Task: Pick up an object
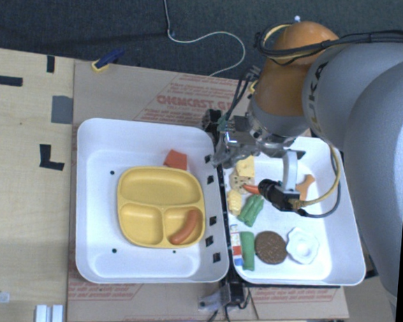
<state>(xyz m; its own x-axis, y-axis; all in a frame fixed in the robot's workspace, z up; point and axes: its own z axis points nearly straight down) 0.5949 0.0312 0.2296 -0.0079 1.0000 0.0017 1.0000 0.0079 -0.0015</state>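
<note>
- While the grey arm (358, 128) w/ orange band fills the upper right of the frame, its gripper (248, 150) hangs at the upper left corner of the right bin (342, 236); can't tell whether it's spread or pressed together.
- Left bin (89, 203), centre-left, holds a yellow divided plate (152, 201) w/ a sausage (186, 227) in its lower right compartment.
- Orange-red block (176, 159) lies just above the plate.
- Right bin's loose items, just below the gripper & none seen in its grip: brown patty (272, 246), white egg piece (302, 245), green veg (251, 209), cheese (243, 170), green stick (247, 250).
</note>
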